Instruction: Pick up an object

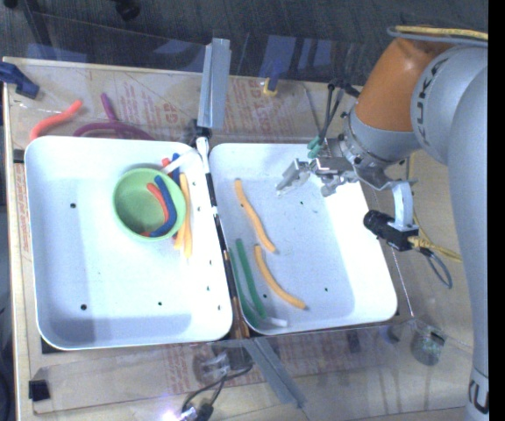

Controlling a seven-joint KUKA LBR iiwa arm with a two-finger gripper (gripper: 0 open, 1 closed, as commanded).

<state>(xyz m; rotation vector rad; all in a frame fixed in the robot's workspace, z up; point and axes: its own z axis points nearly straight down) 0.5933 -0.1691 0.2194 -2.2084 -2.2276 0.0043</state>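
Tabletop (130,90), brown board surface, carrying two shallow white bins side by side.

Left bin (68,296): holds a green bowl (147,204), upright, set toward the bin's far right quarter. Inside the bowl, a red curved strip (158,195) and a bit of blue along its near rim. Just beside the bowl on its right, orange sticks (185,222) lying along the bin's right wall, with a small blue and red piece (174,160) at their far end.

Right bin (358,279): holds an upper orange strip (254,217), running diagonally from the far left part toward the centre. A lower orange strip (279,281), near the near edge, slanting toward the near right. A dark green strip (247,281), lying along the bin's left wall, just beside the lower orange strip. A pale item at the near left corner, too faint to identify.

Arm: grey with orange band (401,82), entering over the tabletop's right edge. The hand (305,172) sits over the far part of the right bin, its fingers (289,179) apart with nothing between them, well apart from the orange strips.

Loose on the tabletop beyond the left bin: an orange-red piece (55,119) and a magenta loop (112,128), near the far left corner.
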